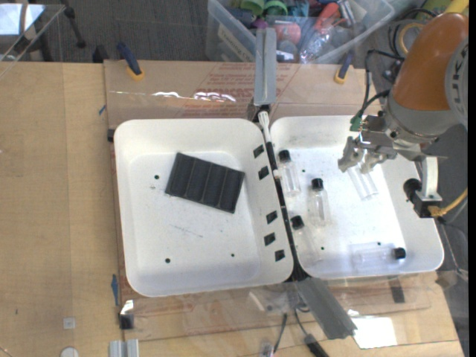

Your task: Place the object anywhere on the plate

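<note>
A black ribbed rectangular plate (204,182) lies flat in the left white bin (137,270), towards its upper middle. Several clear vials with black caps lie in the right white bin (424,262): one (288,178) near the divider, one (317,203) at the middle, one (374,255) near the front edge. The gripper (361,162) hangs over the right bin's upper right part. A clear vial (365,185) shows directly below the gripper's tip; whether it is held or lies on the bin floor is unclear.
A divider with black clips (269,192) runs between the two bins. A small black-capped vial (297,222) lies next to it. A clear tub of mixed colourful objects (297,10) stands behind the bins. The arm's orange band (435,58) rises at the right.
</note>
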